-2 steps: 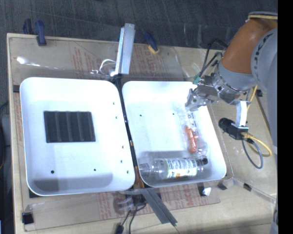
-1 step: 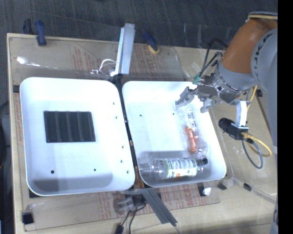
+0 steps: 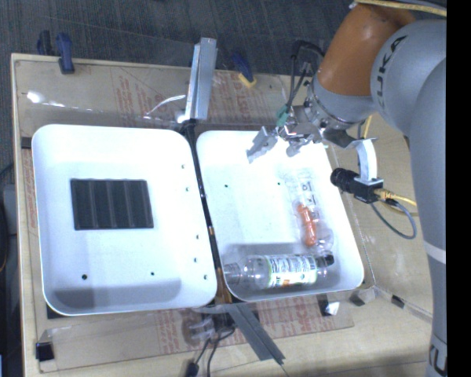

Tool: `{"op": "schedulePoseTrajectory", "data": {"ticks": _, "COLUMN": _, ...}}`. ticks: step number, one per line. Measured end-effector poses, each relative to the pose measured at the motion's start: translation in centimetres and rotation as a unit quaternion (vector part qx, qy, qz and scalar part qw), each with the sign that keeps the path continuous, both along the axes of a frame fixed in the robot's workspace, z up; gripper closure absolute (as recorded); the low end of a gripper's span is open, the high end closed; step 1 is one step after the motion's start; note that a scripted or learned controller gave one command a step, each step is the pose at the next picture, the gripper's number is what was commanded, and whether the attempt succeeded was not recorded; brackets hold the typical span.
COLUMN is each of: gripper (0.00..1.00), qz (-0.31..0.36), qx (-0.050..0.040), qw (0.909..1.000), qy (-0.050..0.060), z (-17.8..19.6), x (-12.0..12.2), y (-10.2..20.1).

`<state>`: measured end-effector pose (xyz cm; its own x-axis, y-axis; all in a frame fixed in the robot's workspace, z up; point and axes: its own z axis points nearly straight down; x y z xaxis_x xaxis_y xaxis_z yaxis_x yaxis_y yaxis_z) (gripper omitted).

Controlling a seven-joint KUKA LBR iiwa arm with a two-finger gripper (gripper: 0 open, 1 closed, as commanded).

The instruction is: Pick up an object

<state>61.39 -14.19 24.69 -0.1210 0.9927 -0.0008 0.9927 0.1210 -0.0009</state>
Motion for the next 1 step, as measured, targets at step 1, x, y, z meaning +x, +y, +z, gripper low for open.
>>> {"op": "schedulePoseTrajectory", "data": {"ticks": 1, "gripper": 0.00, "qz": -0.018, "qx": 0.0003, "qw": 0.9998, "qy": 0.002, "z": -5.53, "x": -4.10, "y": -5.07}}
